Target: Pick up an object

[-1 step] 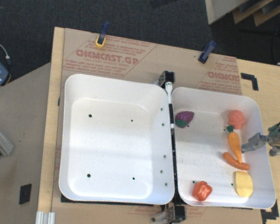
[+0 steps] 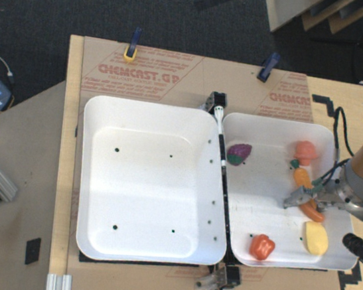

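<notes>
So from the overhead camera you've got the right bin as your anchor, and all the loose stuff sits inside it. The gripper is down near that bin's right wall, fingers spread a bit with nothing pinched between them, though one tip sits right by the orange carrot piece (touching or just beside, I can't tell). Another orange bit lies just above the gripper, and the pink-red fruit is up toward the bin's far right corner. The yellow lemon-ish thing rests near the bin's near right corner, the red pepper by its near rim, and the purple eggplant close to its left wall.
</notes>
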Robot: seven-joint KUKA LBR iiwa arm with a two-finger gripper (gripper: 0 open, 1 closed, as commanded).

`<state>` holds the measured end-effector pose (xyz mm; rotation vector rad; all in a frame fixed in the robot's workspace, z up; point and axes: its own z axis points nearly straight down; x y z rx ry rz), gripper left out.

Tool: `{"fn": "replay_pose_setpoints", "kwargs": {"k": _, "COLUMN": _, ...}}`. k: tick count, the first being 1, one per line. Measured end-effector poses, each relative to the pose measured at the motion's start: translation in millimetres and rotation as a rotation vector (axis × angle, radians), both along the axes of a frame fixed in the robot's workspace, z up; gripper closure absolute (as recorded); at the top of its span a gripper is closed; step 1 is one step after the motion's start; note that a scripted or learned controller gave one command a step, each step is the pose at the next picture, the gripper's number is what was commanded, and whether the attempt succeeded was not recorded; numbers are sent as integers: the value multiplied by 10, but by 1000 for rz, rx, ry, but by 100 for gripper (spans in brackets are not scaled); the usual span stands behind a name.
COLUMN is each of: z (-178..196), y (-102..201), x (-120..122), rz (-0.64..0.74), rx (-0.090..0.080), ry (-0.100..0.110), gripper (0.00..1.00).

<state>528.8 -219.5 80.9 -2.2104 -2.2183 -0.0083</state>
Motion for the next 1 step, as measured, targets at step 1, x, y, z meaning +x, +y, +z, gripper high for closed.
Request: {"fn": "replay_pose_setpoints", "kwargs": {"k": 1, "z": 38, "y": 541, "x": 330, "rz": 2, "rx": -11, "ry": -7, "gripper": 0}}
